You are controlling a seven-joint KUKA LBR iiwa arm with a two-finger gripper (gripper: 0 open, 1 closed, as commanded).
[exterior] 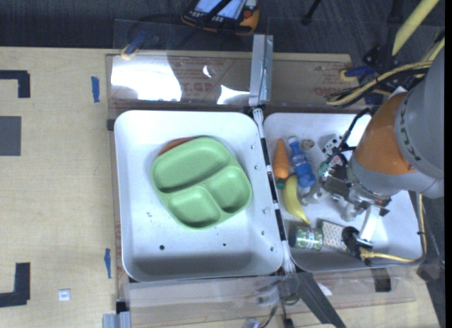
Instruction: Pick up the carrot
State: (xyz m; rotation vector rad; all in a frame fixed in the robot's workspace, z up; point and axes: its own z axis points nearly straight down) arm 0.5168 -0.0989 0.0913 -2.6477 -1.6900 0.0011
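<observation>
The carrot is an orange, stubby piece lying along the left wall of the right bin, upright in the picture. My gripper hangs low over the middle of that bin, to the right of the carrot and apart from it. A blue bottle lies between the carrot and the gripper. Nothing shows held in the gripper.
A yellow banana lies just below the carrot, touching its lower end. A small green can lies near the right bin's front. The left bin holds a green divided plate with something orange-red under its far edge.
</observation>
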